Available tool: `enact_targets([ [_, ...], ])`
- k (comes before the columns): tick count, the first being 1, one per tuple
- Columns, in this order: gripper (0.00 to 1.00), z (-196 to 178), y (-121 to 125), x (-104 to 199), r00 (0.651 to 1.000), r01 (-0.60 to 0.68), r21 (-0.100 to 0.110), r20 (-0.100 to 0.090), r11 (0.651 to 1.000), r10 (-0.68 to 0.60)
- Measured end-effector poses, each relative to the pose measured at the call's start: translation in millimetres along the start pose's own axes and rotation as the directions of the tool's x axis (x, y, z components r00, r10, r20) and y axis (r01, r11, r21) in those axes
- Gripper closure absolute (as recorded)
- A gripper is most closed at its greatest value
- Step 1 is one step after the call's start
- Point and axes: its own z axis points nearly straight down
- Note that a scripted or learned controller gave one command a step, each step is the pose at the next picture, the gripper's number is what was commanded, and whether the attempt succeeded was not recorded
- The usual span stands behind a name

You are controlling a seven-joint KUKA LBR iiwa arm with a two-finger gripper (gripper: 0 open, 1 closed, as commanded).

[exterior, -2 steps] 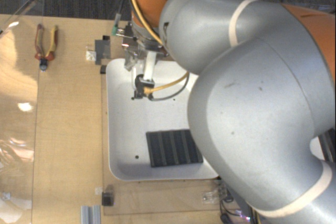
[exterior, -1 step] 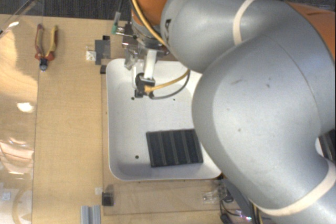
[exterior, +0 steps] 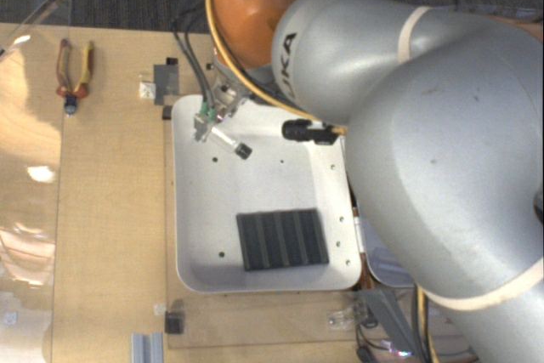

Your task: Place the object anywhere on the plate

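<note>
Locate the gripper (exterior: 206,125) at the far left corner of the white bin (exterior: 200,255), low over its floor. You cannot tell how far its fingers are spread or whether they hold anything. A small white and black piece (exterior: 234,144) lies just beside the gripper, probably the object. The dark ribbed plate (exterior: 281,239) sits near the bin's front wall, well apart, so expect a carry toward it. Pliers (exterior: 74,76) rest on the counter (exterior: 110,208)
</note>
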Motion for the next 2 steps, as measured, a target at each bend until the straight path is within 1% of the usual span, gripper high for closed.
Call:
enact_targets([
  [1,1.00,-8.3,-70.6,57.7,0.974,0.224,-0.002,0.001,0.974,-0.224],
  [2,1.00,-53.9,-8.1,21.0,0.942,0.334,-0.003,0.004,0.942,-0.334],
])
